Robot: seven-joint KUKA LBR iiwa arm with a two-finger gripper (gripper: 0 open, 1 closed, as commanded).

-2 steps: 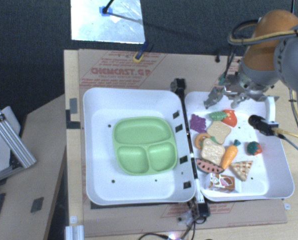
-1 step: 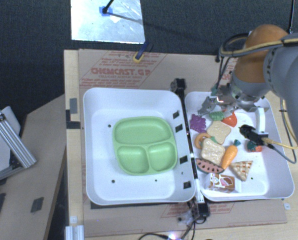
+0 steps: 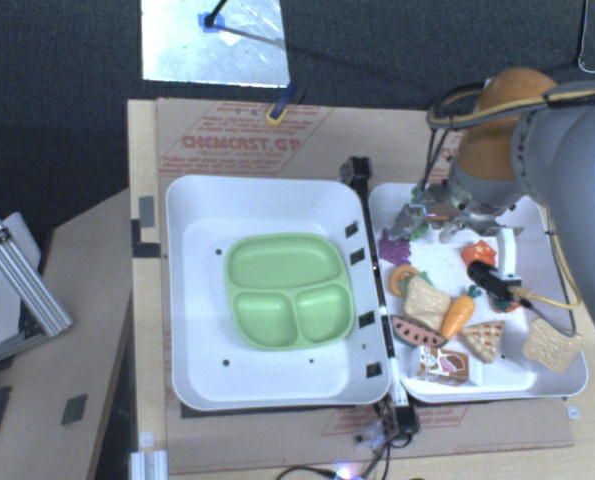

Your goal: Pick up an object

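Objects: toy food crowds the right bin (image 3: 567,373) at the frame's lower right, among them a purple piece (image 3: 397,249), a carrot (image 3: 458,315), bread (image 3: 427,303) and a watermelon slice (image 3: 418,332).
Hand: the hand (image 3: 429,215) hangs low over that bin's upper left corner, just beside the purple piece; whether it is apart or together I cannot tell.
Advice: probably settle on one piece standing apart, centre over it, then descend straight.
Left bin: the left bin (image 3: 192,268) holds a green divided tray (image 3: 288,290).

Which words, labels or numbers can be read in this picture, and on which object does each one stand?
"CHEMCAST GP", in large red letters, on the brown paper-covered sheet under the two bins.
Smaller red lines above it on the same sheet: too blurred to read.
Red print along the sheet's front edge: too small to read.
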